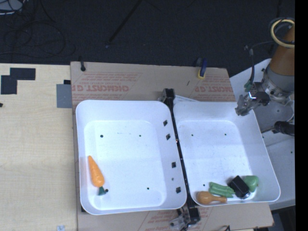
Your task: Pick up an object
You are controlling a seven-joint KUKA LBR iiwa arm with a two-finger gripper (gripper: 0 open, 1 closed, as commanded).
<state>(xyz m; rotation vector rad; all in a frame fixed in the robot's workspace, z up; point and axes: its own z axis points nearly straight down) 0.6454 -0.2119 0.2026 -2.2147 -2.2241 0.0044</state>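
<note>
Camera view: gripper [244, 105] hovering past right bin [262, 143] rim's upper corner, finger state unclear, gripping nothing visible; pile lying well apart at near wall: black block [239, 186], green pieces [221, 189], orange gourd [210, 198]; carrot [95, 172] resting in left bin [79, 143].

My two smooth, glossy white plastic bins [122, 110] rest on matt brown printed cardboard [144, 81] over pale wood-grain bench [33, 143].

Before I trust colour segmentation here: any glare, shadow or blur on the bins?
Camera view: the white bins are evenly lit, floors bright and nearly washed out, with soft shading along the inner walls; the carrot and green items stay fairly sharp; the gripper at the right looks slightly soft; the background above is dark.
</note>
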